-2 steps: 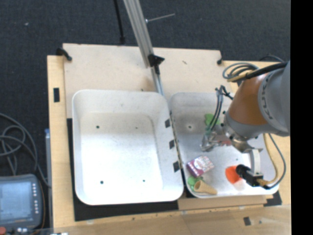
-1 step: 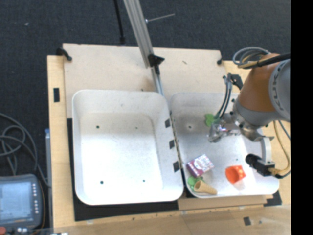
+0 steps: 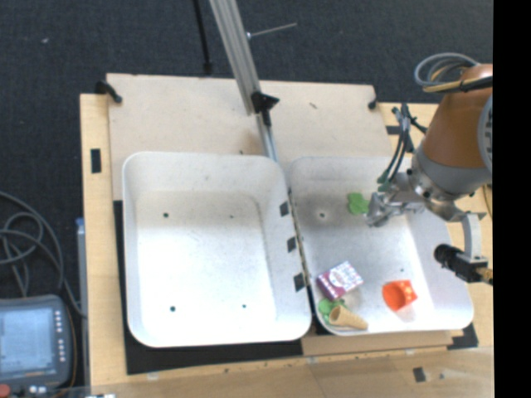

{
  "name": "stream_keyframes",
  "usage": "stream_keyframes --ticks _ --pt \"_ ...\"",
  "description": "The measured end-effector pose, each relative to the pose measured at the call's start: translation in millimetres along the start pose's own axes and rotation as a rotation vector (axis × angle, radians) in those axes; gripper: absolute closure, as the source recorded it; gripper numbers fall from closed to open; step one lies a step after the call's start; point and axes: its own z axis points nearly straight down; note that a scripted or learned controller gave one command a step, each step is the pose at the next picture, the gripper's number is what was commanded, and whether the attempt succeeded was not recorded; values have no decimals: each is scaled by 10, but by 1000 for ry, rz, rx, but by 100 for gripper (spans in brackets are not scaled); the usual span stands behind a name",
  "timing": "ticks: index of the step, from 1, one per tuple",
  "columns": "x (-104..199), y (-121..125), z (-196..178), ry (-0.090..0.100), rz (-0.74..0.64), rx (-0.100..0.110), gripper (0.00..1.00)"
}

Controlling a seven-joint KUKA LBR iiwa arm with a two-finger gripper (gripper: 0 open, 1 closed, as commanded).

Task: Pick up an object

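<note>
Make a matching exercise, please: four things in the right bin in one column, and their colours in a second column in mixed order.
Things:
1. small block by the gripper
2. cup
3. cone
4. box

Colours:
A. orange
B. purple and white
C. green
D. tan

Pairs: 1-C, 2-A, 3-D, 4-B

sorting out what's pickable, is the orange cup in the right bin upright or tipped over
Tipped over: the orange cup lies on its side on the right bin's floor, opening sideways.
</note>
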Motion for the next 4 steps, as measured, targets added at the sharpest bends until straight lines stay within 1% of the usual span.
stream_keyframes --ticks 1,2,3,4 --pt "488 222 10 3 -5 5 100" --pt "1042 408 -130 4 -5 4 100" --pt "1567 567 -261 4 -5 5 100" --pt "2013 698 -308 3 -4 5 100"
